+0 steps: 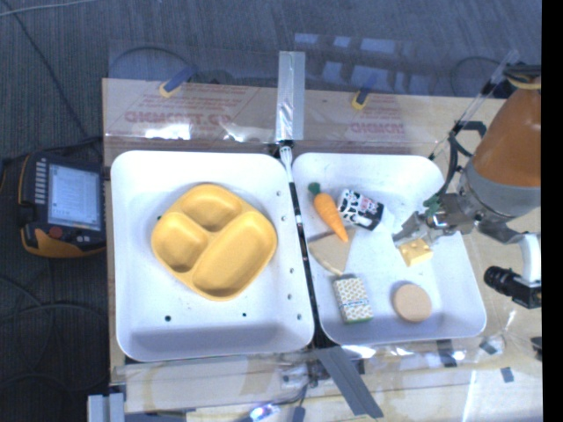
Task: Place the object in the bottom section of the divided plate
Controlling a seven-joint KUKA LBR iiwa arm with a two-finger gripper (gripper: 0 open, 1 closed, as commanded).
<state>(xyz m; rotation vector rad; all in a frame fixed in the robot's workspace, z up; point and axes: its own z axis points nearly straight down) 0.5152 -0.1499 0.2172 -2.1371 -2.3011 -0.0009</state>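
yellow plate [214, 238], orange carrot [331, 215], white bins [132, 262]

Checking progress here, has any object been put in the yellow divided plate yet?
No, the yellow divided plate in the left white bin has nothing in its three sections.

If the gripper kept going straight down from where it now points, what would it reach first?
Probably the yellow cheese wedge just beneath the gripper in the right bin; depth is hard to judge from this slanted view.
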